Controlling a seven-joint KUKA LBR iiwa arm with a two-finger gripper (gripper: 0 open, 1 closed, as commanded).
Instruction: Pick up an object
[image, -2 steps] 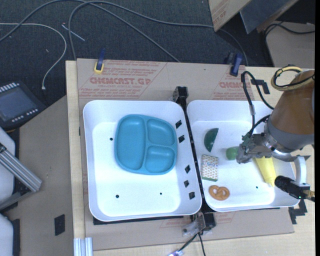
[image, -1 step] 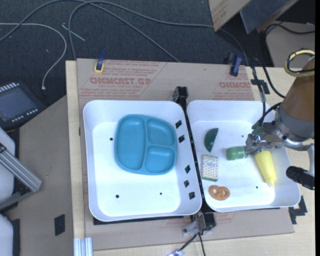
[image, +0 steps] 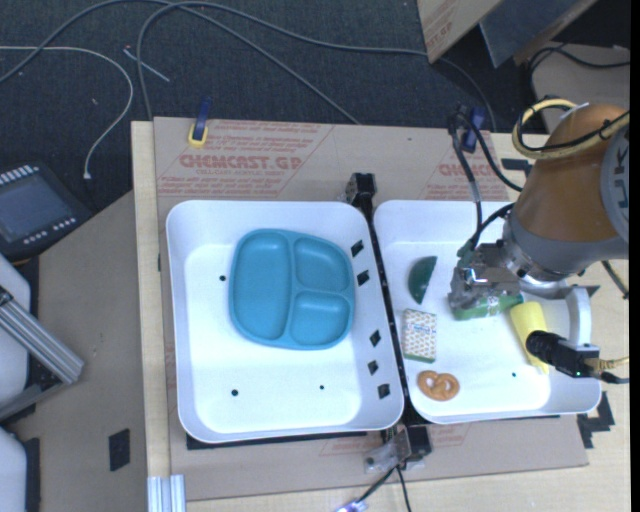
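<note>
In the right bin (image: 560, 400) we see the gripper (image: 478, 292) low over a green block (image: 490, 306); whether it grips, we cannot tell. We judge the yellow piece (image: 527, 322) light and stiff, lying top to bottom, best pinched across. The pretzel (image: 438, 384) looks fragile.

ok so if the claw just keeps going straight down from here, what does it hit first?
Most likely the green object right under the claw in the right bin, with the yellow object just beside it. Height above it is unclear from this slanted view.
</note>
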